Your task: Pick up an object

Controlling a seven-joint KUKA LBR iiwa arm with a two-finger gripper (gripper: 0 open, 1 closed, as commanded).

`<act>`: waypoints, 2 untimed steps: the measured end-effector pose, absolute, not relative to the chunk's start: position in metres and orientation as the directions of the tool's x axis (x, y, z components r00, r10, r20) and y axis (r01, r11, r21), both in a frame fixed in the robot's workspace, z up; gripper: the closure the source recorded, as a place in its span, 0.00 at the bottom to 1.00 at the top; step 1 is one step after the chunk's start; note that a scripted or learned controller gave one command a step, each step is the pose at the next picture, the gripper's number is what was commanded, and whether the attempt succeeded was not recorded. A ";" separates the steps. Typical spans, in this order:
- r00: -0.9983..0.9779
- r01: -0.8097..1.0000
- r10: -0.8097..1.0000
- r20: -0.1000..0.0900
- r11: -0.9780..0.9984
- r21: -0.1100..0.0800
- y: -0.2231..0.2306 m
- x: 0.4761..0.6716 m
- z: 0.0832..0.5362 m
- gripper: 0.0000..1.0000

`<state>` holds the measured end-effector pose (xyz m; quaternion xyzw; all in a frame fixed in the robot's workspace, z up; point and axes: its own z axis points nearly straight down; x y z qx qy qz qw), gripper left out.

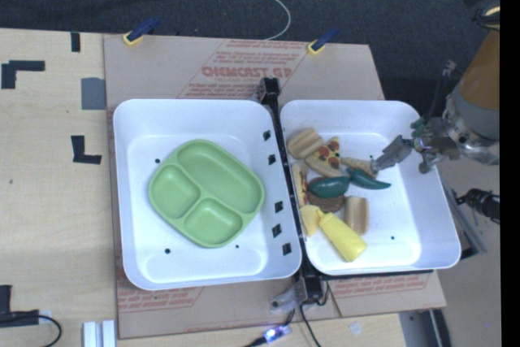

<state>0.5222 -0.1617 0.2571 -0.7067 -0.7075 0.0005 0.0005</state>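
The approach step is judged to be in hand: the gripper (404, 155), its fingers parted and nothing held, is seen at the right of the frame near the green pepper (340, 185) in the right bin (422, 252), and a descent onto it is called for next.

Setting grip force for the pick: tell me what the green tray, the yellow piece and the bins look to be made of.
Green tray: likely moulded plastic, matte, with an even pale colour and rounded compartment walls.
Yellow piece: probably toy plastic, smooth, with uniform colour and a slight sheen.
Bins: white, thin, apparently plastic, with smooth walls and rounded corners.
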 end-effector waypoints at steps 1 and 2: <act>-0.009 1.000 1.000 0.000 0.009 0.016 -0.096 0.484 0.433 0.00; -0.003 1.000 1.000 -0.002 0.003 0.000 -0.099 0.484 0.434 1.00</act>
